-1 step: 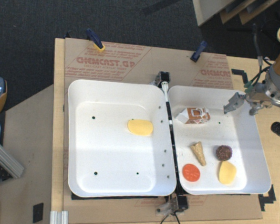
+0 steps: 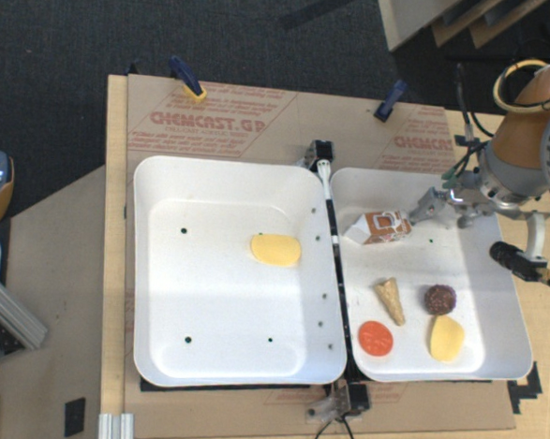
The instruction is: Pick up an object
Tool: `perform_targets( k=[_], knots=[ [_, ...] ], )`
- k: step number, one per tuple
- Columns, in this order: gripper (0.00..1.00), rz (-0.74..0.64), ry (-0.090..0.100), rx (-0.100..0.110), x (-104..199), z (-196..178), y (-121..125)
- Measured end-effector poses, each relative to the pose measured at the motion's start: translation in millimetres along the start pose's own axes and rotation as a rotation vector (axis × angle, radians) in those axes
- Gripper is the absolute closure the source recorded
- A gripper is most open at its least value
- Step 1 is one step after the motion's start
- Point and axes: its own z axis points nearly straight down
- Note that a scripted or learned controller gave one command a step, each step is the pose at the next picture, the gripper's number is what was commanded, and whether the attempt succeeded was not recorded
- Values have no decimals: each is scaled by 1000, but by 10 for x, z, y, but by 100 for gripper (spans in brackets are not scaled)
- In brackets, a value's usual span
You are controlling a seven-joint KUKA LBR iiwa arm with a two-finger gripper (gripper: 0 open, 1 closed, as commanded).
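Note:
The right bin (image 2: pixel 490 365) holds several objects: a brown and white packet (image 2: pixel 383 227) at the back, a tan cone-shaped piece (image 2: pixel 391 300), a dark maroon ball (image 2: pixel 440 298), a red disc (image 2: pixel 376 338) and a yellow lump (image 2: pixel 447 338). In the left bin (image 2: pixel 158 281) lies a single yellow oval (image 2: pixel 276 250). My gripper (image 2: pixel 426 207) hangs low over the back of the right bin, just right of the packet and pointing toward it. Nothing is visibly held.
The grey arm with its orange band (image 2: pixel 532 100) reaches in over the right bin's far right corner. A black divider clamp (image 2: pixel 323 155) sits between the bins at the back. Blue clamps (image 2: pixel 187 76) (image 2: pixel 390 100) hold the cardboard base.

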Motion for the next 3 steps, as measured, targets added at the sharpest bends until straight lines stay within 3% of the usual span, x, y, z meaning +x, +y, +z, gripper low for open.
perform_targets(
  k=[1, 2, 3],
  knots=[
    [0, -7, 0, -14, 469, -2200, 37],
    [0, 6, 6, 23, -225, -271, -459],
    [0, -15, 7, -2, 1120, -793, -60]
  ],
)
